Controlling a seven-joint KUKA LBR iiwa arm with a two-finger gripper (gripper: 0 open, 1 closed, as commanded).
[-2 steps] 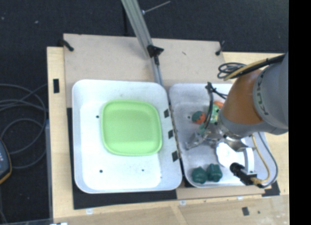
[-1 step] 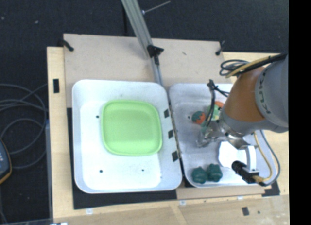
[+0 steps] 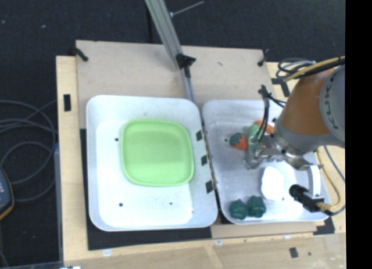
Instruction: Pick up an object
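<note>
Cables (image 3: 23, 140): dark cords loop over the black floor at the far left, off the surface.
Surface (image 3: 133, 67): a tan board seen from above at a slant, carrying two shallow white bins side by side.
Left bin (image 3: 104, 204): white with rounded corners, on the left half of the surface.
Green plate (image 3: 157, 152): a light green, rounded-square plate lying flat in the middle of the left bin.
Metal pole (image 3: 164, 25): a grey strut slanting from the top edge down to the gap between the two bins.
Right bin (image 3: 224, 117): white, touching the left bin along its inner edge.
Dark green object (image 3: 247, 207): two lumpy lobes, resting against the near wall of the right bin, apart from the arm.
Orange and green object (image 3: 244, 137): small, in the upper middle of the right bin, just beside the arm's wrist parts.
White object (image 3: 275, 184): a pale lump near the right bin's near right corner, below the wrist.
Arm (image 3: 308, 114): grey with an orange band, reaching in from the right over the right bin.
Jaws (image 3: 254, 156): low over the right bin near the orange and green object; whether they are released or clenched cannot be told, as the wrist hides them.
</note>
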